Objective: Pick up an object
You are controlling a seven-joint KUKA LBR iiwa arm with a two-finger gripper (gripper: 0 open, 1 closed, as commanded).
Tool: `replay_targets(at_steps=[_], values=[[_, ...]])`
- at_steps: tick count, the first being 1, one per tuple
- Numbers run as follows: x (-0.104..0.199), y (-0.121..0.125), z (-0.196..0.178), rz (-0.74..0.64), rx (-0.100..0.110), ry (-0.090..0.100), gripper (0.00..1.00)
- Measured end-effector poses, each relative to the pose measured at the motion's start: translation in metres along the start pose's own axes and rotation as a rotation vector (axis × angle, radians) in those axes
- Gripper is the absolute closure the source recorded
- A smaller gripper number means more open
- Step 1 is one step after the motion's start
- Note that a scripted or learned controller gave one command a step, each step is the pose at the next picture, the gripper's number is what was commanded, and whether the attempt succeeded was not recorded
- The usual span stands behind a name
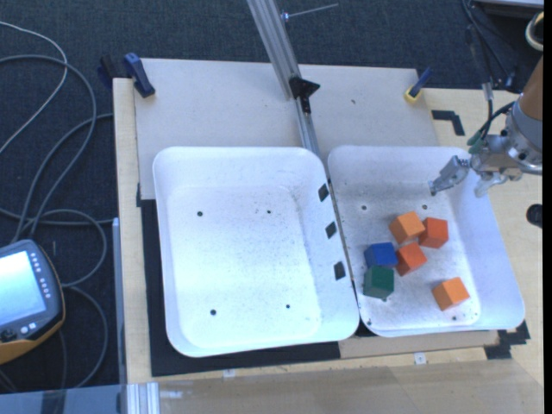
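No legible text, label or number anywhere — the handheld screen point(19, 287) at left too blurred

Right bin point(492, 231) held six cubes | orange point(406, 226) touching red-orange point(435, 232) near its centre | blue point(379, 254), green point(378, 281), red-orange point(410, 258) clustered below | orange point(450, 292) alone near its front rim

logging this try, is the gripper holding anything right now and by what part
Nothing is held. The gripper hovers open above the right bin, apart from the blocks.
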State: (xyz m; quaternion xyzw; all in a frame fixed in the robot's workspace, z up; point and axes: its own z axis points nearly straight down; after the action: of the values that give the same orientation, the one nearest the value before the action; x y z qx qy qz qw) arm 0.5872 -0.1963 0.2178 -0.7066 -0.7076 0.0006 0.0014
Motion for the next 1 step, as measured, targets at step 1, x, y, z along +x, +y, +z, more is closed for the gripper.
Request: replay_targets(at_steps=[1], values=[[0.0301, -0.0026, 0.0850, 0.002, -0.008, -0.003, 0.00]])
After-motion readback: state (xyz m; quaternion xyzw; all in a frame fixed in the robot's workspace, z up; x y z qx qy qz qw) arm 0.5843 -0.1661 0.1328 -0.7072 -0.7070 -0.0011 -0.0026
